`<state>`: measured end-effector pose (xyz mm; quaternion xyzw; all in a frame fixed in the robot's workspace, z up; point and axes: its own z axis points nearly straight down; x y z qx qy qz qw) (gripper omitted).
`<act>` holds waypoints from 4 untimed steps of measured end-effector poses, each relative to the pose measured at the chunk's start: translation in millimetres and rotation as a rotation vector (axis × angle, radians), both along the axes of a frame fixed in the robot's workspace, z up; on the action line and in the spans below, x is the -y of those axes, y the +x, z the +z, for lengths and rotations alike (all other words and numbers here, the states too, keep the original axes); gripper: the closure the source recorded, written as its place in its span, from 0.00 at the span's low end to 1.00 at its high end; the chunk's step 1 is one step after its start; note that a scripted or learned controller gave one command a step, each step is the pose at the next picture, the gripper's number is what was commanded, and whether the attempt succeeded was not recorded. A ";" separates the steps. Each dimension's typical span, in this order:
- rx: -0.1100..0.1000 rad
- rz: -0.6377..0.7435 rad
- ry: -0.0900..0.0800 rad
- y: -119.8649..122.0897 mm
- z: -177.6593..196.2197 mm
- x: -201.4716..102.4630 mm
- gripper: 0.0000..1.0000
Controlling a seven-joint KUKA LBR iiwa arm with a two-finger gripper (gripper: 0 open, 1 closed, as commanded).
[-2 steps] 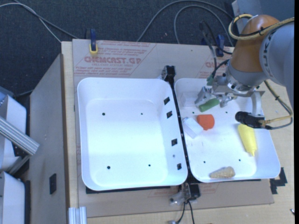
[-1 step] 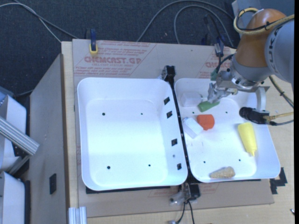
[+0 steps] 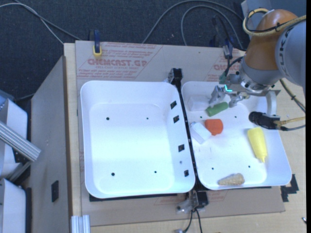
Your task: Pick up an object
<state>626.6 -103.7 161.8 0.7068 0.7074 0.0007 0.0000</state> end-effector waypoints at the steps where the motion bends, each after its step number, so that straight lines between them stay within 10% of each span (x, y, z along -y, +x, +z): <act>1: -0.009 0.000 0.001 3.3 -81.7 -3.4 0.00; 3: -0.005 -0.002 0.001 -20.5 -76.7 -10.8 0.00; 4: -0.002 -0.002 0.001 -19.1 -65.7 -11.1 1.00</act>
